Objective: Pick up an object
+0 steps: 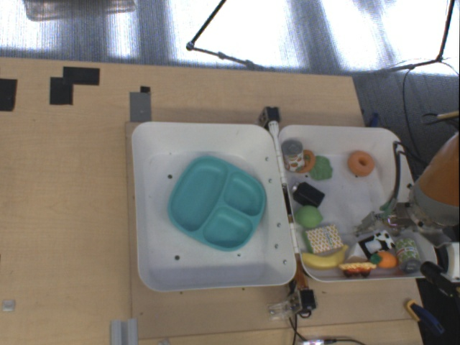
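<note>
While the grey arm with the orange band (440, 182) is reaching in from the right, the two-finger gripper (379, 225) is hanging over the lower right part of the right-hand shallow white bin (338, 130). Whether the gripper is released or clenched cannot be determined at this angle, and no item is visibly held by it.

The candidate items are all lying in that bin. Just below the gripper, a small black-and-white toy (376, 244) is sitting beside a round orange fruit (387, 260) and a small green-labelled jar (407, 254). Along the near wall, a yellow plastic banana (323, 259) is lying just beside a brown and yellow pastry-like toy (357, 269). A patterned beige block (323, 238) is touching the banana from above, with a green ball (310, 216) and a black rectangular block (308, 193) lined up behind it. Near the far wall, a grey cylindrical can (292, 152) is standing next to a green lumpy toy (320, 167), and an orange ring-shaped toy (361, 163) is lying well apart from both.

The left-hand shallow white bin (154, 192) is holding a teal divided plastic plate (218, 202), which is lying flat near its centre.
</note>
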